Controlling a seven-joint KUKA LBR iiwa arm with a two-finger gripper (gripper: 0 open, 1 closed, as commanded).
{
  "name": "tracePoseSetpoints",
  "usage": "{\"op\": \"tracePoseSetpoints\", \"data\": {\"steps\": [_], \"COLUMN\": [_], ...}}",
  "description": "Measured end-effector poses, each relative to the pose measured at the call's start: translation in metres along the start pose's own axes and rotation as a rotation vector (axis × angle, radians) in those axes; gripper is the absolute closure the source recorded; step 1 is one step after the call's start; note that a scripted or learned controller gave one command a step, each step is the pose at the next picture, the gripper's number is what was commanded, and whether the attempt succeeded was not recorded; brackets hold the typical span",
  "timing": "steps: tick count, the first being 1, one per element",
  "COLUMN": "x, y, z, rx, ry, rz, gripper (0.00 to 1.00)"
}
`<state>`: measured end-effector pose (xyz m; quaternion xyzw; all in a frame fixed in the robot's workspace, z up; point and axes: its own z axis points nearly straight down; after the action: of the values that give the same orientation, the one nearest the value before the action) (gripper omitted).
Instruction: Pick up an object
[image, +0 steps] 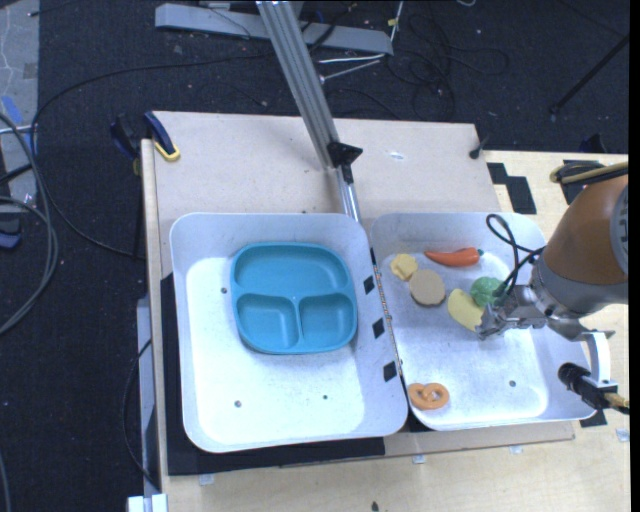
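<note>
- The hand (493, 327) is low in the right bin (520, 400), right of centre in the frame, at the edge of a yellow piece (463, 309) and a green piece (486, 290). Whether it is spread or pressed together I cannot tell, and nothing shows plainly between its tips.
- The pickable things sit in a tight cluster in the upper part of that bin: the yellow and green pieces touching, a tan round piece (428, 289) just beside them, a small pale yellow piece (403, 266) and a red pepper (453, 257) near. A closing hand could shove one piece into another, or catch two at once and drop both.
- The yellow piece looks rounded and smooth, so it may squirt sideways out of a pinch.
- A black cable (508, 243) loops near the wrist; it could snag or brush the green piece on the lift.
- The orange ring (430, 396) lies well apart at the bin's lower left, a cleaner target.
- The blue tray (296, 299) in the left bin (210, 380) is far from any risk.
</note>
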<state>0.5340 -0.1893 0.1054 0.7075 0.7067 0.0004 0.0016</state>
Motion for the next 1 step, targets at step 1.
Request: {"op": "tracePoseSetpoints", "data": {"steps": [1], "x": [-0.002], "y": [0.0057], "z": [-0.0436], "rx": [-0.002], "ry": [0.0], "rz": [-0.003], "gripper": [1.0]}}
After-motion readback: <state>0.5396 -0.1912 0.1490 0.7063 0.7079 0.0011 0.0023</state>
